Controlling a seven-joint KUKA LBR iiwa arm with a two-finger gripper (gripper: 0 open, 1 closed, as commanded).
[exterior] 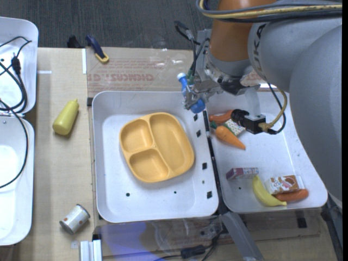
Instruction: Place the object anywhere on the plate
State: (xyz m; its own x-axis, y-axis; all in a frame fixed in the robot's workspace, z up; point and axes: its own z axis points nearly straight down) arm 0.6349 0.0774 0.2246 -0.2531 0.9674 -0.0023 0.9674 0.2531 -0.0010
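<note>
While poised over the rim between the two bins, gripper (194, 99): finger state hidden, impossible to tell. Just left, in the left bin (109, 200): yellow three-compartment plate (156, 146), nothing on it. In the right bin (304, 162): orange carrot (229, 137) beside the gripper, tapered and lying flat; nearer the front, small box (242, 173), banana (265, 193), sausage (293, 195).

Yellow-orange plate (156, 147), orange carrot (230, 137), yellow banana (264, 193), white bins (109, 200), mustard-yellow bottle (66, 117).
</note>
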